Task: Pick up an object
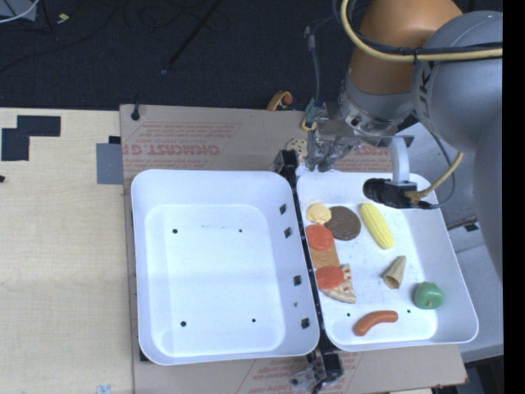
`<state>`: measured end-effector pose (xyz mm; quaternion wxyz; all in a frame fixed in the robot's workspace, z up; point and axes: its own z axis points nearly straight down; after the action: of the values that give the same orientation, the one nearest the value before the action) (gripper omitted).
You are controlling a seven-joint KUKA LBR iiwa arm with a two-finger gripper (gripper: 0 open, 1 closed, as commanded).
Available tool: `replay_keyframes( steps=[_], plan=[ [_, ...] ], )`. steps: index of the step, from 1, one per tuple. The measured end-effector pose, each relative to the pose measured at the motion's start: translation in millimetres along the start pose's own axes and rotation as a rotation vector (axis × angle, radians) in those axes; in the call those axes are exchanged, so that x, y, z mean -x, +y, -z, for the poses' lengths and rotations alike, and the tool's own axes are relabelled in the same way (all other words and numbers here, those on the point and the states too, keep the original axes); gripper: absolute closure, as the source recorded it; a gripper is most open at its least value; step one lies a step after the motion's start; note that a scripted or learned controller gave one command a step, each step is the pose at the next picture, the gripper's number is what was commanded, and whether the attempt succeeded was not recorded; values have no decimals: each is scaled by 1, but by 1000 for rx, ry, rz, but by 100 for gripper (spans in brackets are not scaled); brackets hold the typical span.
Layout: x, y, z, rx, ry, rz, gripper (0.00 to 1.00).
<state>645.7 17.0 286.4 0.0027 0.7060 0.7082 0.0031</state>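
The left bin (156,220) is lying bare, offering open room. In the right bin (459,302), food is crowding the divider side: cookie (344,222), pizza (335,279), corn (377,224). Wider gaps are lying between cone (394,272), apple (427,295) and sausage (376,322).

Two bins side by side on the desk (57,245): left bin (156,220), right bin (451,302), rims touching along the middle. In the right bin, along its left side from far to near: cookie (318,213), burger patty (344,223) just right of it, tomato slice (320,238), bread slice (325,257), pizza slice (336,281). Corn cob (377,224) right of the patty. Cone (394,272) nearer, apple (426,295) right of that, sausage (376,322) nearest. Pincer (321,158) over the far rim, above the cookie. Cardboard sheet (205,142) under both bins.
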Motion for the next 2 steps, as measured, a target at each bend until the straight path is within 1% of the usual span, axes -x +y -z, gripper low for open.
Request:
replay_keyframes(
  steps=[2],
  plan=[
    [-7,0,219,2,0,0,100]
  ],
)
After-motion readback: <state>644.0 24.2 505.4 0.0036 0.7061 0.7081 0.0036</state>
